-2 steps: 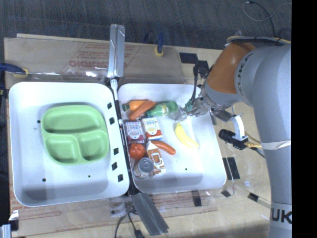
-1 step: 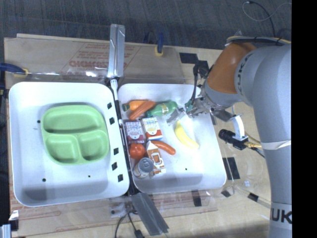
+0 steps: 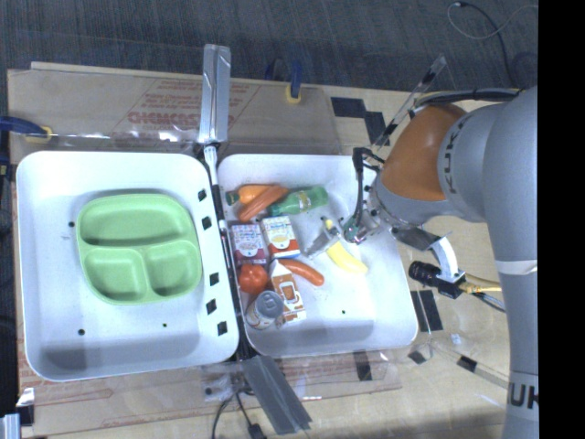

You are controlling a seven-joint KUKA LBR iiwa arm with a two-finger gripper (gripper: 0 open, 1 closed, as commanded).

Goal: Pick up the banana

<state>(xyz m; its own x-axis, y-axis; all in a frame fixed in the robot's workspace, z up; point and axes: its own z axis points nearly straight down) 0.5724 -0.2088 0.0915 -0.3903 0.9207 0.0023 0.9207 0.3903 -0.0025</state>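
Camera view, read left to right: left bin (image 3: 46, 273) holds a green divided tray (image 3: 139, 247); right bin (image 3: 388, 314) carries the clutter, with a carrot (image 3: 256, 199) and green bottle (image 3: 302, 199) toward 12 o'clock, small cartons (image 3: 265, 240) mid-bin, and a tomato (image 3: 253, 277) and a can (image 3: 267, 307) toward 7 o'clock. The banana (image 3: 347, 259) lies right of bin centre, long axis running 10 to 4 o'clock, on bare floor. The gripper (image 3: 343, 231) sits just beside it at about 11 o'clock, tips close to its upper end; cannot tell finger spread, too small and blurred. Judged light, smooth-skinned, curved, likely to roll; best taken across the middle, squeezing its narrow width.
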